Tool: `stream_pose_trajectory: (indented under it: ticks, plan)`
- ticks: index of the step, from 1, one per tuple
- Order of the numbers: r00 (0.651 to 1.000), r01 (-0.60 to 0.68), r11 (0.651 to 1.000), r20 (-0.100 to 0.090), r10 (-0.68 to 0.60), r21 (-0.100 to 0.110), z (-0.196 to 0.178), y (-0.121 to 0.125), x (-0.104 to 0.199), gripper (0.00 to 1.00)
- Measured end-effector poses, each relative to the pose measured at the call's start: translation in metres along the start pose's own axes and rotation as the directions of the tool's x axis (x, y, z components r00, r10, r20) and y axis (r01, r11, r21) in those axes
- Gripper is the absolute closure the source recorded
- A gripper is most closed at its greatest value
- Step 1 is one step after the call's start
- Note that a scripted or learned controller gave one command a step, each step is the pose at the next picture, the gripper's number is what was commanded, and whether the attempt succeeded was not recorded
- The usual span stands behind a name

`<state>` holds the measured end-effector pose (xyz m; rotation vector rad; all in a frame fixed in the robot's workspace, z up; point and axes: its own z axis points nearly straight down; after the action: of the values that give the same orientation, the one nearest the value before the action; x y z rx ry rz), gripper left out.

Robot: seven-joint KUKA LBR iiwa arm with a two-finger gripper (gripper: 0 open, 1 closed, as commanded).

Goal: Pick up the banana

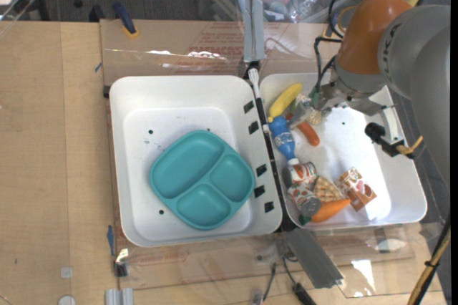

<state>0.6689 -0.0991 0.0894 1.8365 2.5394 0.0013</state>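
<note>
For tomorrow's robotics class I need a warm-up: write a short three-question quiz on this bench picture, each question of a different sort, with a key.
1. True or false: the banana lies in the left bin.
2. Multiple choice: what sits in the left bin? A) a teal divided plate B) a carrot C) a can
3. Fill in: the gripper is over the far end of the ___ bin, beside the banana.

Key
1. False; it lies in the right bin, near the far left corner.
2. A
3. right
</note>
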Motion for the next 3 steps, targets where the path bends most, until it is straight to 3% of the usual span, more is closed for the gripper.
stream_pose_trajectory:
  ticks: [1, 2, 3]
  plan:
    - [0.967, 0.254, 0.967, 0.002, -0.254, 0.0, 0.0, -0.001, -0.002, 0.0]
    - [0.991, -0.134, 0.991, -0.009, 0.134, 0.019, -0.04, -0.004, 0.003, 0.0]
    - [0.989, -0.146, 0.989, -0.002, 0.146, 0.002, 0.0, 0.001, 0.003, 0.0]
